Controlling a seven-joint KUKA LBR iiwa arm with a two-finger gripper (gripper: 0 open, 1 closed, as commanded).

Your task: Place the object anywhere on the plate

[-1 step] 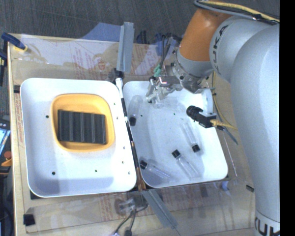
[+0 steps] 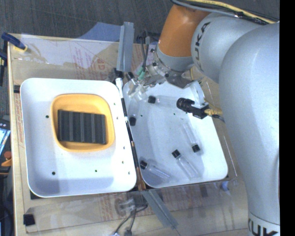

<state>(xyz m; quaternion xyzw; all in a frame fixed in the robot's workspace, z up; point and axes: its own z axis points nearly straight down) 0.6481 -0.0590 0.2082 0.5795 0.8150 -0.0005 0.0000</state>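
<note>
Below jaws (image 2: 137, 82), clear tubes (image 2: 187, 163) in rt bin (image 2: 214, 146)

My bench (image 2: 69, 58) carries two shallow white bins side by side. The left bin (image 2: 34, 166) sits touching the right bin (image 2: 214, 154); clear sheeting (image 2: 64, 53) lies on the bench beyond the left bin.

The yellow plate (image 2: 82, 126) in the left bin (image 2: 39, 171) lies open from above. The arm (image 2: 221, 48) crowds the right bin's (image 2: 214, 173) far corner; small clear tubes (image 2: 187, 165) litter its floor.
</note>
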